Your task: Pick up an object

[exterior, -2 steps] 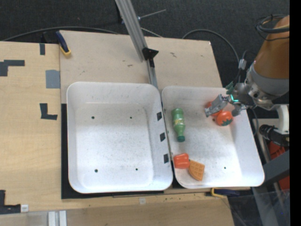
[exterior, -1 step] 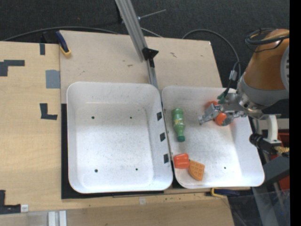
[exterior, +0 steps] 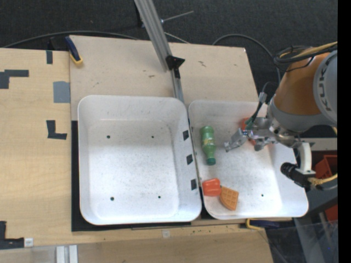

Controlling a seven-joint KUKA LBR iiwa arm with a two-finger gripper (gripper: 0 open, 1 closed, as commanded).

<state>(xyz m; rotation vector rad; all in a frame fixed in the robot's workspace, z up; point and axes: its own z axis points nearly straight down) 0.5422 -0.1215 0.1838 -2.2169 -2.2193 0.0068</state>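
Observation:
In the right bin (exterior: 285, 201) a green bottle (exterior: 208, 144) lies lengthwise near the left wall. A small orange-red block (exterior: 211, 187) and a tan waffle-like piece (exterior: 230, 198) rest close together near the front edge. My gripper (exterior: 235, 141) hangs low over the middle of this bin, just right of the bottle and apart from it. Small red-orange bits show beside the gripper's base (exterior: 255, 141); whether they belong to the gripper or are a separate object is unclear. The grey arm with its orange band (exterior: 299, 92) comes in from the right.
The left bin (exterior: 88, 147) stands beside the right one, separated by a divider with black clips (exterior: 189, 158). A slanted metal pole (exterior: 156, 32) rises behind the bins. Cables (exterior: 299, 174) hang at the arm's wrist near the right rim.

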